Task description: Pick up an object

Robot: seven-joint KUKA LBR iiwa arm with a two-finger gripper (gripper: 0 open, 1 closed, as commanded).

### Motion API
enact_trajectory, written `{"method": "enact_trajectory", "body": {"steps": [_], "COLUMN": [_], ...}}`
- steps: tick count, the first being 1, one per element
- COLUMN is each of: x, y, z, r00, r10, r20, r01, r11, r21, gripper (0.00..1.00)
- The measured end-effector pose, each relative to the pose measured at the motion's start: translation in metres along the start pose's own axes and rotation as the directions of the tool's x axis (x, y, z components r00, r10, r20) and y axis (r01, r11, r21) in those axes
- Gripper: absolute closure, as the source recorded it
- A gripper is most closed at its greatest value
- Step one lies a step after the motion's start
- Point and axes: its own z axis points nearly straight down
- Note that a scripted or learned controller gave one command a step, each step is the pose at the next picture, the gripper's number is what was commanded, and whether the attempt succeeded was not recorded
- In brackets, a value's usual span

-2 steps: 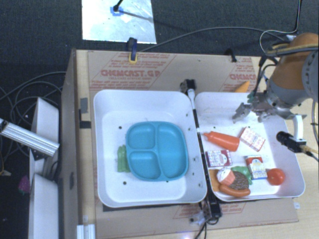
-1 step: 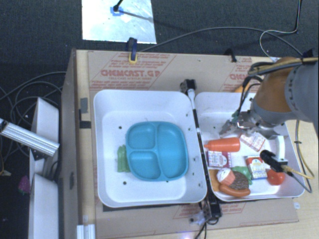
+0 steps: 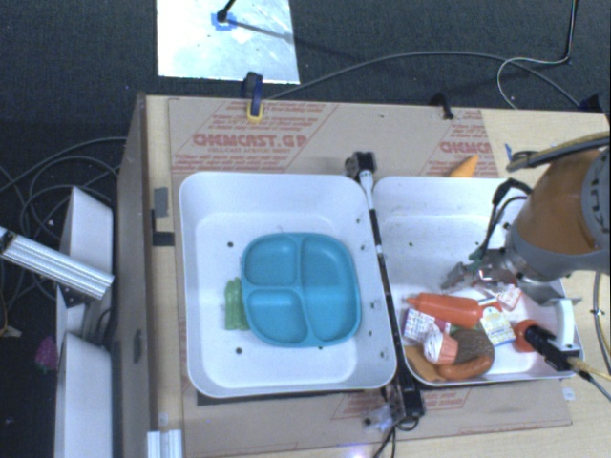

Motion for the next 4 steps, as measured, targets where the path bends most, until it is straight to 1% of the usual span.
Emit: {"method": "enact_trajectory", "body": {"steps": [1,2,3,4], "x": [-0.002,0.001,0.024,-0.018], "y": [0.142,0.139,0.053,0.141], "z": [-0.114,-0.061,-0.033,-0.096], "r00": [1.0,1.0,1.0,1.0], "r10": [-0.003,-0.003,0.0,-0.002], "r20": [-0.004,-0.006,-0.006,-0.004], "r01": [0.003,0.003,0.0,0.002], "r11": [1.0,1.0,1.0,1.0], "r21": [0.009,0.016,0.017,0.01], "gripper": [0.0,0.0,0.0,0.0]}}
